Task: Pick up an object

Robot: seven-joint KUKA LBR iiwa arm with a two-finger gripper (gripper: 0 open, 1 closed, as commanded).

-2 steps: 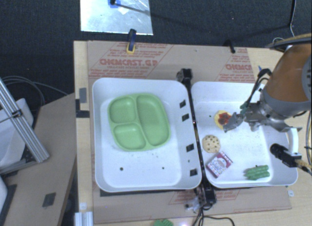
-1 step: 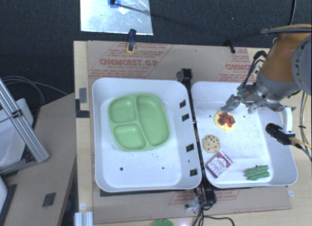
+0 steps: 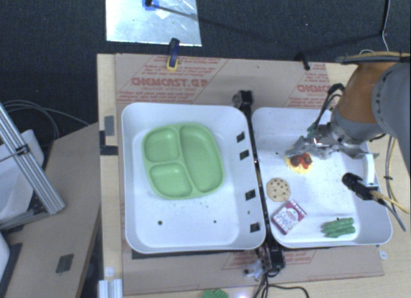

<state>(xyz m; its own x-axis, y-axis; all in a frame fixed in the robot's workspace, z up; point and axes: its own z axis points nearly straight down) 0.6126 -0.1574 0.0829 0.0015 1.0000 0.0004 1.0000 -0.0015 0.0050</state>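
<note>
Over the right bin (image 3: 379, 226), the gripper (image 3: 302, 155) sits low.
Its fingers seem clamped on a red-and-yellow toy (image 3: 300, 162); cookie (image 3: 278, 189), packet (image 3: 289, 217), green piece (image 3: 338, 227) lie nearby.

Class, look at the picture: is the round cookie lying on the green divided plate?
No. The cookie lies in the right bin, while the green plate sits in the left bin.

Two bins sit side by side on the tabletop (image 3: 109, 181). The left bin (image 3: 135, 226) holds a divided tray (image 3: 183, 160). In the right bin (image 3: 379, 226), a toy (image 3: 300, 161) lies under the tool (image 3: 300, 151); a cookie (image 3: 278, 189), a packet (image 3: 288, 216) and a pod (image 3: 338, 227) lie nearer the front.
</note>
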